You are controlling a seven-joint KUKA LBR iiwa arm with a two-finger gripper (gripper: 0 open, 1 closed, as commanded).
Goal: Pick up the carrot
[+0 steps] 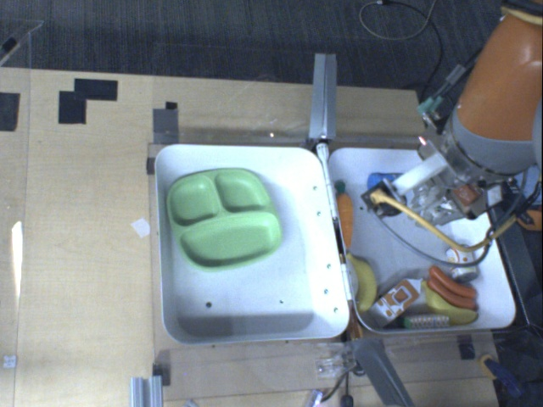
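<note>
Against the left wall of the right bin (501, 312), beside the divider, lies the carrot (344, 218), lengthwise along that wall with its green top end pointing to the far side. That spot makes it awkward, I judge: one side is hard up to the wall, so there is little room to get a finger down behind it. Just nearer the camera along the same wall lies a banana (365, 282), close to the carrot's tip. Farther along the near edge sit a small packet (397, 299) and a hot dog (454, 293). A blue thing (383, 181) shows at the far side, partly under my wrist.

My gripper (437, 197) hangs over the middle of the right bin, well apart from the carrot and holding nothing that I can see; cables and wrist hide whether it is spread or pressed together, so I cannot tell. The left bin (297, 308) holds a green tray (222, 219).
</note>
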